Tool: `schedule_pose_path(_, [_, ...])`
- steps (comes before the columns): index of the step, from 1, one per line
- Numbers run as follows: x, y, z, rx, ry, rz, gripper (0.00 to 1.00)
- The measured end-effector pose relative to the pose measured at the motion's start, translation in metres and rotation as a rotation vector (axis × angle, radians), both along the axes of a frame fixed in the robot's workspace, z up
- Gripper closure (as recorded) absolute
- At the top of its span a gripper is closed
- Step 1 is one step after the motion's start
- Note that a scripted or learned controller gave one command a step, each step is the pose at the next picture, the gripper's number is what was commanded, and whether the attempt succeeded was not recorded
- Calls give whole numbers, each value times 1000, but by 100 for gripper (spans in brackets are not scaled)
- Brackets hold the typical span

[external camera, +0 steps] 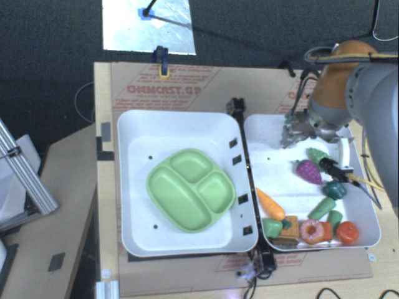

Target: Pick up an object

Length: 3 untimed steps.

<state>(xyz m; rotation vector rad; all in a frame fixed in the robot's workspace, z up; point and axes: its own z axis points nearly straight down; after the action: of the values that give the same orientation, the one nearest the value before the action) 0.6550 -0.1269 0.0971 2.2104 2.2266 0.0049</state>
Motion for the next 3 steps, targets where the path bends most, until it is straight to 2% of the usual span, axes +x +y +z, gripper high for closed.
schedule_pose_path(2, [6, -2, 130, -1, -5, -1, 100])
schedule_pose_path(3, [7, -2, 128, 0, 1, -1, 100])
